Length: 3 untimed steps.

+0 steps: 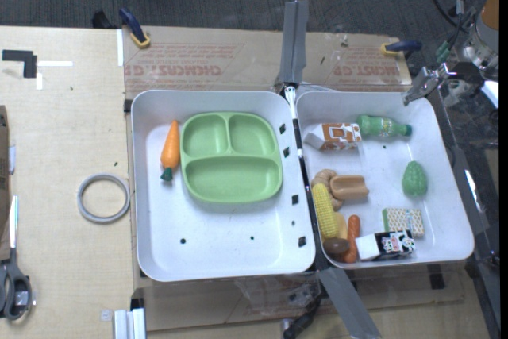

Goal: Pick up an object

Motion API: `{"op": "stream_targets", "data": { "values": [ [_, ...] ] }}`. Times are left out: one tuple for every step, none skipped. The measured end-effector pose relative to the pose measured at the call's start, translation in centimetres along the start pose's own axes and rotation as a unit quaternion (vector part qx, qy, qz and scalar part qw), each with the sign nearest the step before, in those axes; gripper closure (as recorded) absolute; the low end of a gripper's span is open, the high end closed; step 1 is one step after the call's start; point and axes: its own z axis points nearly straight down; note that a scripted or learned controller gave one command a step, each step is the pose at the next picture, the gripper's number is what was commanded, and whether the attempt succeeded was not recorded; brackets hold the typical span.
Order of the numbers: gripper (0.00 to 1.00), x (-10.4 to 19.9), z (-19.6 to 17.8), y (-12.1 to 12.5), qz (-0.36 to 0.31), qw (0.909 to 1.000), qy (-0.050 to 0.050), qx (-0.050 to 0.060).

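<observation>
My gripper hangs above the far right corner of the right bin, outside its rim, with nothing seen in it. In that bin lie a green bottle, an orange-and-white carton, a green pear-shaped fruit, a hot dog bun, a corn cob, a small carrot, a cracker pack and a black-and-white carton. The left bin holds a green divided plate with a carrot beside it.
A roll of tape and scissors lie on the bench left of the bins. Clamps sit on the cardboard behind them. A grey bar runs back from the seam between the bins. Cables hang at the right.
</observation>
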Motion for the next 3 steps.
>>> {"op": "stream_targets", "data": {
  "values": [
    [0.0, 6.7, 12.3, -1.6, 0.039, 0.9992, -0.002, -0.012],
    [1.0, 6.9, 11.3, -1.5, 0.038, 0.9992, 0.0, -0.012],
    [0.0, 6.9, 11.3, -1.5, 0.038, 0.9992, 0.0, -0.012]
  ]
}}
